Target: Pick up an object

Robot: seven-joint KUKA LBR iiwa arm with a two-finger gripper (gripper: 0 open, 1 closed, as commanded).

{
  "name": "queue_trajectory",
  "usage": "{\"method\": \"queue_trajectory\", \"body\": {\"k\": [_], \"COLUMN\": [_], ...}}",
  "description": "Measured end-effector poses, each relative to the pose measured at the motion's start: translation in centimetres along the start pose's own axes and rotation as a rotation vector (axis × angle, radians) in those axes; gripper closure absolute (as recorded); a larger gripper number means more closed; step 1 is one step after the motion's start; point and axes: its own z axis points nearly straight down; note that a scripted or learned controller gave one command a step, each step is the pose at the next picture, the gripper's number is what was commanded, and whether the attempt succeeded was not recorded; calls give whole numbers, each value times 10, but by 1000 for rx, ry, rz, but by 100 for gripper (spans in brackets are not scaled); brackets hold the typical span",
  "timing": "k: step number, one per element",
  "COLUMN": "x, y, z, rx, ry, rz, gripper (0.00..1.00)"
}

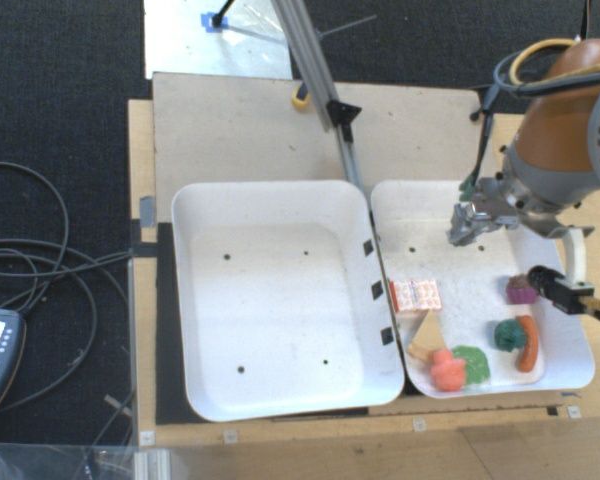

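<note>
from my seat at the feed, the gripper (pixel 467 230) hangs over the far part of the right bin (pixel 420 203), near that bin's middle, at the end of the grey arm (pixel 565 133) that reaches in from the right with its orange band on top. its metal tip is small and foreshortened from this slant, and i cannot tell how it is set. i see nothing between its tips, and the bin floor right under it is bare white.

the things i could pick all lie toward the near end of that same bin, well apart from the gripper. nearest to it is a pink and white striped block (pixel 416 294) by the bin's left wall. just below that sits a tan wedge (pixel 427 337), touching a red-orange lump (pixel 447 370), which presses against a light green piece (pixel 473 362). further right, a dark teal piece (pixel 508 334) lies just beside an orange sausage-shaped piece (pixel 526 344) near the bin's right rim. a purple piece (pixel 521 290) sits above those, partly behind a black fitting on the arm.

the left bin (pixel 195 208) sits edge to edge with the right one, both on the bench (pixel 240 128). a slanted grey pole (pixel 305 43) crosses the far side of the bench. off to the left, black cables (pixel 40 268) loop on the dark floor.
</note>
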Motion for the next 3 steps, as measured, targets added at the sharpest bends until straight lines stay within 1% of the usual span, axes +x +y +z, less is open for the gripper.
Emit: {"method": "queue_trajectory", "body": {"k": [1, 2, 3], "x": [54, 112, 160], "y": [17, 38, 64], "z": [-8, 4, -4], "rx": [1, 2, -1], "ry": [3, 3, 3], "rz": [-2, -2, -2], "gripper": [100, 100, 100]}}
